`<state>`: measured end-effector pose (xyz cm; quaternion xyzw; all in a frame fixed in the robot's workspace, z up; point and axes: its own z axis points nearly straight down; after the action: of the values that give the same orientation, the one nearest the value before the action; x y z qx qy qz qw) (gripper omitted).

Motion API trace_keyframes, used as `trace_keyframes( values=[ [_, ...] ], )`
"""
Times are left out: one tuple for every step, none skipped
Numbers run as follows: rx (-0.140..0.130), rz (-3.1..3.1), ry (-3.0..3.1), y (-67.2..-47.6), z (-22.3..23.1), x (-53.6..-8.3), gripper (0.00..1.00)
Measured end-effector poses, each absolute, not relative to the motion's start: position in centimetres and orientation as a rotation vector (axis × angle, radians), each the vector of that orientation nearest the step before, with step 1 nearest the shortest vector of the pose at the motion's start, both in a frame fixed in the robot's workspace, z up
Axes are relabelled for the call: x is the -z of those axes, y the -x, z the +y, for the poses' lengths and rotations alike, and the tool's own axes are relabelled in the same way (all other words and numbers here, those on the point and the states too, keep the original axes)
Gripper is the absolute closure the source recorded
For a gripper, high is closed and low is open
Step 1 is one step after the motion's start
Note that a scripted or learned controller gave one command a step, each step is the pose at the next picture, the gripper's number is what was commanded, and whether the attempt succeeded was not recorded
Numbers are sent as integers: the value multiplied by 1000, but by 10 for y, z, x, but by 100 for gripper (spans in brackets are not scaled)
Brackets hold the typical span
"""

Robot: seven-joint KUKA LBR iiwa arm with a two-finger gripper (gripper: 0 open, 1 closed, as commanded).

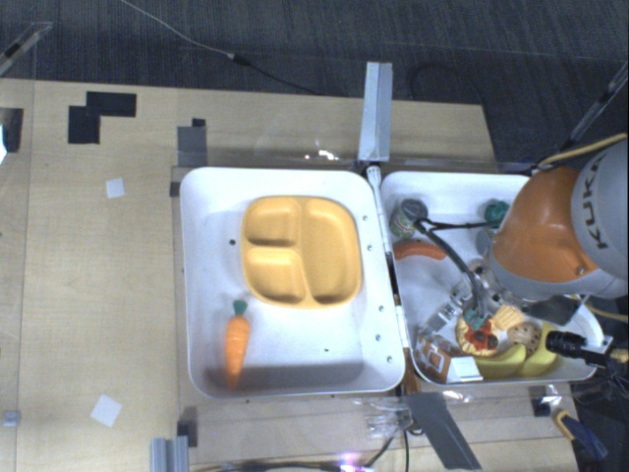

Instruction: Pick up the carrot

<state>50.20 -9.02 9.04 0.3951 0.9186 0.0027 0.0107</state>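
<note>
Gripper (470, 308): lower right of frame, low in the right bin (447, 187) among clutter; open or closed state cannot be told, nothing seen held. Arm (550, 229): grey, orange band, entering from the right edge. Carrot (236, 343): orange, green top, lying lengthwise in the lower-left corner of the left bin (206, 214), just below the yellow divided plate (300, 249), apart from it. Right bin contents: yellow and mixed toys (too jumbled to itemise). Handling note, as judgement: lift clear, cross the divider, descend over the carrot's middle, close across its narrow width, clear of the bin wall.
</note>
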Motion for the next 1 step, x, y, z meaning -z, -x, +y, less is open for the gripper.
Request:
trace_keyframes(
  values=[
    [-9,2866,-1233,-502,-90,-90,0]
  ],
)
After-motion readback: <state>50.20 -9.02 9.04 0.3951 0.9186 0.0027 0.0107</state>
